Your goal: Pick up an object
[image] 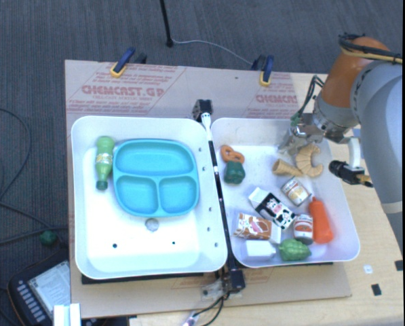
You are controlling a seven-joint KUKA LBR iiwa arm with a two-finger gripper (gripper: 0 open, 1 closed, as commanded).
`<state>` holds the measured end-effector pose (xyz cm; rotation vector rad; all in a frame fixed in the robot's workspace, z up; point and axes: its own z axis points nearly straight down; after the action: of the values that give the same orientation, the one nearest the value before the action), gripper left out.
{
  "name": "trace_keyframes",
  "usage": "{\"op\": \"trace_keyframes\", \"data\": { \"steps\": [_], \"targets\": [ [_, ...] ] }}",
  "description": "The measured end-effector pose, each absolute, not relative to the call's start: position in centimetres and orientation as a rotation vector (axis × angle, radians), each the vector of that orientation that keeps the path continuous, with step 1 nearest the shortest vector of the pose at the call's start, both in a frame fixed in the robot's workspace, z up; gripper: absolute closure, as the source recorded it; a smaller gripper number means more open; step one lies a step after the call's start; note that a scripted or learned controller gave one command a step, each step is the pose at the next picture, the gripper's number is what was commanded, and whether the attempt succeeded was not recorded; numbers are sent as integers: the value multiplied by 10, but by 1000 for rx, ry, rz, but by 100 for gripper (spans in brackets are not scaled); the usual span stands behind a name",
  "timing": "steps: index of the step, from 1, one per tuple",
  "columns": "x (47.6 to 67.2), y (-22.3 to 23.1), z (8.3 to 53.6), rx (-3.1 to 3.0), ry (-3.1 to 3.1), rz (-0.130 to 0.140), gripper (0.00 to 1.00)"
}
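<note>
The gripper [298,138] hovers low over the right bin's [344,250] far corner, just above the tan bread pieces [298,163]; its state cannot be told. Judging from this, it should centre over 1 piece and descend straight, avoiding the bin wall.

Bench [121,90]: brown board printed with red lettering, held at its far edge by two blue-and-yellow clamps [124,61], carrying two shallow white bins side by side, left bin [93,250] and right bin [256,131].
</note>
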<state>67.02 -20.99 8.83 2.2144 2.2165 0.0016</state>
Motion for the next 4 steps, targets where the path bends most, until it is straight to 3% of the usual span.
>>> {"op": "trace_keyframes", "data": {
  "steps": [1,2,3,4],
  "targets": [
    [671,-200,88,2226,2240,14,0],
    [609,-175,88,2218,2219,2,0],
    [610,-176,99,2215,2216,4,100],
    [558,-153,206,2220,2220,0,100]
  ]
}}
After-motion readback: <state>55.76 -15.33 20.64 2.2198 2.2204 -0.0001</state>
